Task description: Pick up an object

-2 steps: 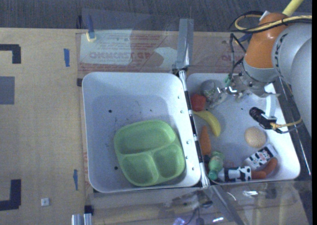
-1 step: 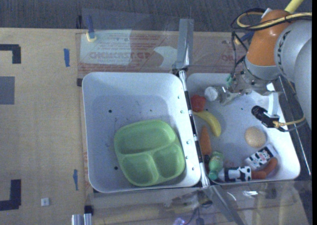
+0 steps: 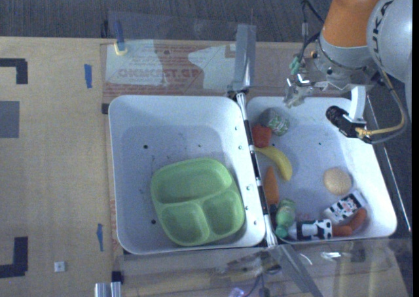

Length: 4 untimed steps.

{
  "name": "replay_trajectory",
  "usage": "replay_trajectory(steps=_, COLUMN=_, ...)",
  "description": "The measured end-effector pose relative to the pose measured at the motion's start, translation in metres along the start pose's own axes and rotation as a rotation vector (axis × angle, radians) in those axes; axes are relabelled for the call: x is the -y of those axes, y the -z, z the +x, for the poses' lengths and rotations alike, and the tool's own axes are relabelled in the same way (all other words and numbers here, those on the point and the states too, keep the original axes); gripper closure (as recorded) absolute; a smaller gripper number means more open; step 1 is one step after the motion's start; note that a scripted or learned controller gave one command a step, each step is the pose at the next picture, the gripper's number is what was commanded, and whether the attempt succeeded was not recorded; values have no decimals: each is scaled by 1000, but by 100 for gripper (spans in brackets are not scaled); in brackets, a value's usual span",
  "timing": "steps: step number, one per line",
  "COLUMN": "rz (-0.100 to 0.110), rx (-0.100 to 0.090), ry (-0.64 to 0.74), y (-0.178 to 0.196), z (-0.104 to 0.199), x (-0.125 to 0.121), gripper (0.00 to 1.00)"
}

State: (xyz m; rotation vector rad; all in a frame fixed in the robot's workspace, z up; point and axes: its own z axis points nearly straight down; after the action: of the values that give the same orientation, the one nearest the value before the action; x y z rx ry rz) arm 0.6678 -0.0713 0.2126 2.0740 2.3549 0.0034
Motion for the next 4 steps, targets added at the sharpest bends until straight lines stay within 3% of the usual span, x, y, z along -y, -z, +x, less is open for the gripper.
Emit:
replay_trajectory(steps=1, rz=-2, rx=1, ry=70, y=-125, z=-71, x=9, gripper=100)
replay_trajectory(steps=2, rz=0, rx=1, ry=70, y=-126, z=-71, x=10, gripper=0)
replay_trajectory(steps=3, rz=-5, rx=3, ry=71, y=-115, z=-72, x=8, gripper=100)
replay_trajectory(steps=4, rz=-5, rx=3, ry=71, y=-115, z=-72, x=8, gripper=0)
